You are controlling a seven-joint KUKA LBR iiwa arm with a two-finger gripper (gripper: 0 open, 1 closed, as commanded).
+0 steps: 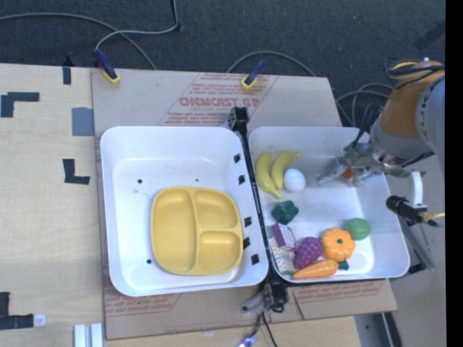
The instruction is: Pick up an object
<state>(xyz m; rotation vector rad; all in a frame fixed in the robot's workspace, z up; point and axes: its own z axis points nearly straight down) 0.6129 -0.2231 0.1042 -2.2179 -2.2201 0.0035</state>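
The gripper (327,174) hangs over the right bin (376,266), just right of the white egg (294,180), and its 2 fingers stand slightly apart with nothing between them. The egg touches the 2 bananas (273,170) on its left. Below the egg sits a dark green piece (285,211), and farther below lie purple grapes (308,251), an orange pumpkin (338,243), a carrot (315,270) and a green ball (357,228); the left bin (123,165), left of the egg, holds a yellow divided plate (195,230).

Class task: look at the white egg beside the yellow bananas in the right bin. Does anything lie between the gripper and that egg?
Nothing visible does. The gripper hangs over bare white floor of the right bin, and that floor runs unbroken to the white egg. The yellow bananas lie on the egg's far side.
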